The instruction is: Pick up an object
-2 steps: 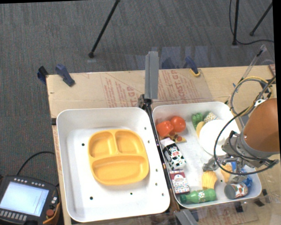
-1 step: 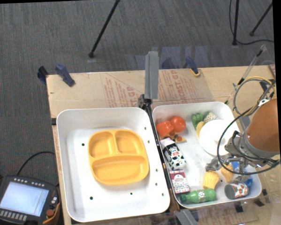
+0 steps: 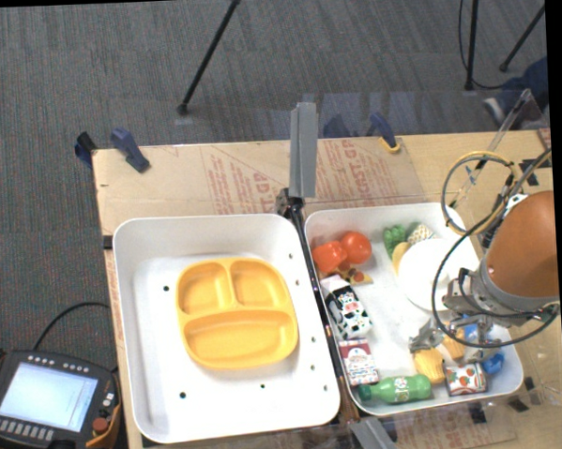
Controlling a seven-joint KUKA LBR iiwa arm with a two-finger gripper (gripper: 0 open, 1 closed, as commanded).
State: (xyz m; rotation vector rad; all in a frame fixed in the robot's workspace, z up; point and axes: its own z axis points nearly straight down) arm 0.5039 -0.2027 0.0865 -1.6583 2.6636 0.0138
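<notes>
The arm hangs low over the right bin, its pincer down among the toys in the bin's 5 o'clock corner, so the step in hand looks like the descent onto a pick, with no object seen lifted. Whether the pincer is wide or narrow cannot be told; wrist and cables cover it.

Nearest the camera, along the bin's front wall, lies a green bottle, at about 7 o'clock from the pincer and near it. A small red-and-white carton sits at 4 o'clock, and a yellow piece, the likeliest target, lies just beside the pincer at 6 o'clock; contact cannot be judged. A red box lies at 8 o'clock.

Farther back, a black-and-white cow-pattern carton rests near the bin's left wall at 10 o'clock, well apart. At the far end sit an orange-red toy and a green one, with a white plate at 12 o'clock.

The next move calls for closing squarely on one item and rising straight, since neighbours crowd close and could be snagged.

In the left bin a yellow divided tray lies alone.
</notes>
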